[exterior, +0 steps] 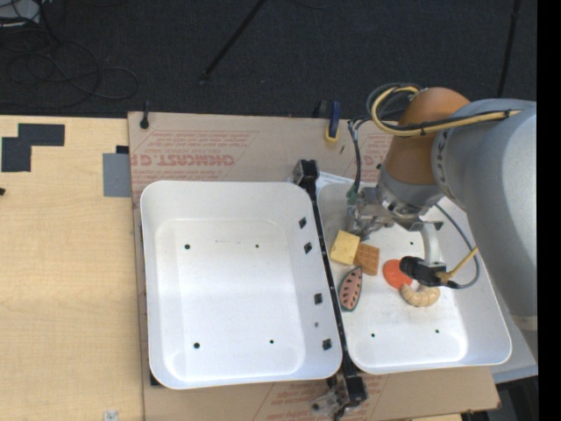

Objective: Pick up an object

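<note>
Several small objects lay clustered in the right bin (478,345), near its left wall. A yellow block (344,247) touched a tan square piece (368,259), and just below them a reddish, dark-speckled oval (351,288) lay tilted. To their right, a flat orange-red disc (395,274) lay beside a pale curled piece (421,296).

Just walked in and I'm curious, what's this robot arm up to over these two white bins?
The grey arm reaches in from the right over the right bin, with its gripper low near the bin's upper left corner. Just below it lie a yellow block and a tan waffle-like square, with a reddish oval piece, an orange-red piece and a beige ring-shaped piece nearby. Nothing visibly sits in its grip yet. The left bin sits alongside.
</note>
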You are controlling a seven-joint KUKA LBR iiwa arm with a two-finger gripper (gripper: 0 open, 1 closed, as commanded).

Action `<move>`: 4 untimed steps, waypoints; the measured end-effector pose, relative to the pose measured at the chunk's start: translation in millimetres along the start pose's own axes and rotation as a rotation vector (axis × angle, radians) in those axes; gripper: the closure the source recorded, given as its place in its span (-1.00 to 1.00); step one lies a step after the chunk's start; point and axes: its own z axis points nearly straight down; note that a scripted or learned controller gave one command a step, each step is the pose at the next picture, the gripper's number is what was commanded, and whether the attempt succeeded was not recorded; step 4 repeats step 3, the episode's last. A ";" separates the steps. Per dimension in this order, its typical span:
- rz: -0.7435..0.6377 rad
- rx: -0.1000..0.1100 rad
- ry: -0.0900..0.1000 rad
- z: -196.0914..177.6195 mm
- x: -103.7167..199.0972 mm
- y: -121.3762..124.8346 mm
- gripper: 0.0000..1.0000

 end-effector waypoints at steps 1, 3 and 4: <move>-0.007 -0.014 0.001 -99.1 61.4 2.3 1.00; 0.001 -0.003 0.000 -91.3 59.3 -73.1 -1.00; 0.001 -0.003 0.000 -91.3 59.3 -73.1 -1.00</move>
